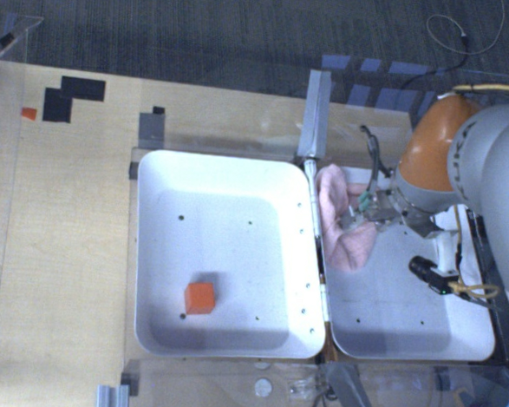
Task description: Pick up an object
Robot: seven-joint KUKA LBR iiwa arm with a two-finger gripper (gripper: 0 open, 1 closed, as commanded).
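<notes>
Pink cloth against the right bin's left wall, gripper upon it

No writing is legible anywhere. Nearest, an orange cube sits in the left bin, low and left of centre. Farther back in the right bin, the pink cloth lies crumpled by the dividing wall. The gripper presses into its right edge; the arm's bulk obscures it, so I cannot tell its state
</notes>
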